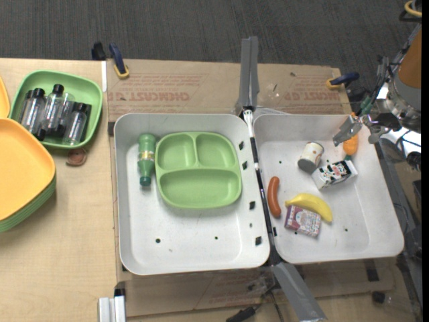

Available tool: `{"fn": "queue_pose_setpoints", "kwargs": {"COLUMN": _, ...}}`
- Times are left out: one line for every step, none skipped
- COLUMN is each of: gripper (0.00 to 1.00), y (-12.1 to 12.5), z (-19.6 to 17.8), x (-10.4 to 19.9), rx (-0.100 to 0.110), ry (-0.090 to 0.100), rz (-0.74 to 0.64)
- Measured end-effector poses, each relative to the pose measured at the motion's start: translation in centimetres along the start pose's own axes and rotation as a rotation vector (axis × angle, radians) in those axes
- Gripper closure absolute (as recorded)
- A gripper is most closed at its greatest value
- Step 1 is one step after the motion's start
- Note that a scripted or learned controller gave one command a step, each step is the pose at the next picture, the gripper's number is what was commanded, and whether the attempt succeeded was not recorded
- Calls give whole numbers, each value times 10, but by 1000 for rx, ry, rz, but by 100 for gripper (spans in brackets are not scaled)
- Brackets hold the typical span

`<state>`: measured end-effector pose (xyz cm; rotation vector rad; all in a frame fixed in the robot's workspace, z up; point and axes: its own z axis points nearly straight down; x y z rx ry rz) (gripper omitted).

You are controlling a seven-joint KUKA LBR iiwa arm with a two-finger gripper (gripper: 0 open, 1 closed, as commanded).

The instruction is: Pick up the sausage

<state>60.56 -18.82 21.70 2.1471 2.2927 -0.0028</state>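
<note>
Sausage position: the sausage lies in the right bin, hard against its left wall at about 9 o'clock from the bin's middle, just beside the banana, which sits at its 3 o'clock.
Sausage axis: the long axis runs nearly 12 to 6 o'clock, the lower end leaning slightly toward 5 o'clock; both ends look alike and rounded.
Handling, as a judgement: likely a light toy piece, smooth and somewhat slippery, firm enough not to crush, apt to roll sideways if nudged.
Where to hold: across the narrow middle, fingers closing along the 9 to 3 o'clock line; the wall on the 9 o'clock side leaves little room for a finger.
Gripper position: the gripper hangs over the bin's upper right, at about 2 o'clock from the sausage and well apart from it.
Gripper state: cannot tell whether it is apart or together; an orange thing shows beside it, its hold unclear.
Neighbours: a can, a small carton and a purple box lie between or near.
</note>
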Motion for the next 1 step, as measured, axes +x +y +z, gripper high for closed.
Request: {"fn": "queue_pose_setpoints", "kwargs": {"gripper": 100, "y": 0, "z": -8, "x": -1, "rx": 0, "ry": -1, "rz": 1}}
